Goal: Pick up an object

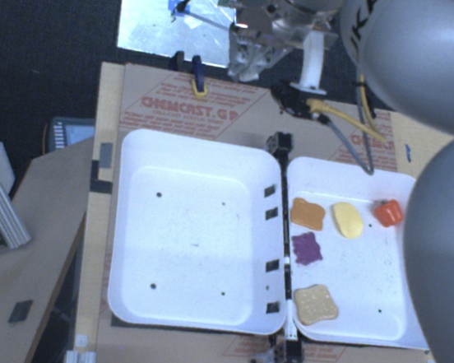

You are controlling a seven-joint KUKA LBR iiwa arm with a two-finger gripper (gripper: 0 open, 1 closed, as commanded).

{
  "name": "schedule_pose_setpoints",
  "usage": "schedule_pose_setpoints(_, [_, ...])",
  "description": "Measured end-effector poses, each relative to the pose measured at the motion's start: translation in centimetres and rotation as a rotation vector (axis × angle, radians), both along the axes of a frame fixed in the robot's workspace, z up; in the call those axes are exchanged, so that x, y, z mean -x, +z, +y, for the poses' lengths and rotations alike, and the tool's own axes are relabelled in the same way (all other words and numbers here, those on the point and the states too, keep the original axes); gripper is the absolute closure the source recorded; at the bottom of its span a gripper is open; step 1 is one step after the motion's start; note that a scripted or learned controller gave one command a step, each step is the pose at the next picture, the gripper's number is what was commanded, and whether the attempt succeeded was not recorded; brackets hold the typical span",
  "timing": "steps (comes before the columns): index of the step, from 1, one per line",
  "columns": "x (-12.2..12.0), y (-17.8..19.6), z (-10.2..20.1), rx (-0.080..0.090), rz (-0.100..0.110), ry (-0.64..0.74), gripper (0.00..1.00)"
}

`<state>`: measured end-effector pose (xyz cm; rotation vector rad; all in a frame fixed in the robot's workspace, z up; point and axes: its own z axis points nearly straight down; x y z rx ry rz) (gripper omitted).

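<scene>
Overhead slanted view of bench with two shallow white bins side by side on lettered cardboard (195, 108). Left bin (128, 205): bare white floor. Right bin (375, 316): five small objects. Orange toast-shaped piece (307, 214) near the dividing rims, yellow oval piece (347, 220) just beside it, red-orange piece (388, 212) towards the far right corner. Purple piece (307, 248) below the orange one; tan bread-slice piece (315, 304) nearest the front rim. Grey arm (426, 53) across the upper right. Gripper (243, 69) raised beyond the bins' far edge, above the cardboard, well apart from all objects; open or closed state not discernible, nothing seen in its grasp.
</scene>
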<state>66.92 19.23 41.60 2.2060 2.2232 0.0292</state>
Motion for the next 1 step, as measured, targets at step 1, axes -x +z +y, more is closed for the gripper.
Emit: schedule_pose_setpoints(1, [0.13, 12.83, -1.18, 0.002, 0.002, -0.003, 1.0])
